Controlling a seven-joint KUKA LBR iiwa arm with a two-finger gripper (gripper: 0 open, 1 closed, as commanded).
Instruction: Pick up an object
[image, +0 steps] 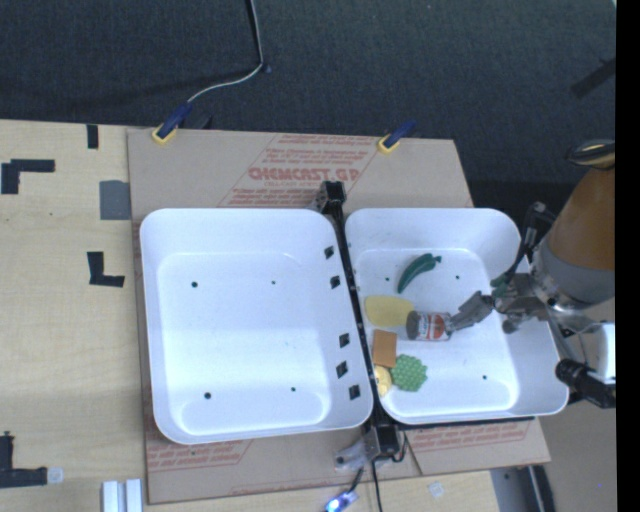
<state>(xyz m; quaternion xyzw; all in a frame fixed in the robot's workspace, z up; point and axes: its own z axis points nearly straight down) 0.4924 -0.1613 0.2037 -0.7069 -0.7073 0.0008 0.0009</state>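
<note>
The right bin (500, 235) holds several small objects. A green pepper-shaped piece (418, 270) lies near its middle back. Below it, by the divider, sit a yellow piece (388, 309), an orange-brown block (385, 348), a bumpy green piece (409, 373) and a small yellow bit (381, 381). A small red-and-white bottle (428, 326) lies on its side right of the yellow piece. My gripper (462, 318) reaches in low from the right, its tip at the bottle's right end. Whether it touches the bottle is unclear.
The left bin (240, 320) sits beside the right one, with black clips (345, 340) along the shared wall. Both rest on a cardboard sheet (300, 170). The arm's grey body and orange band (585, 235) stand over the right bin's right rim.
</note>
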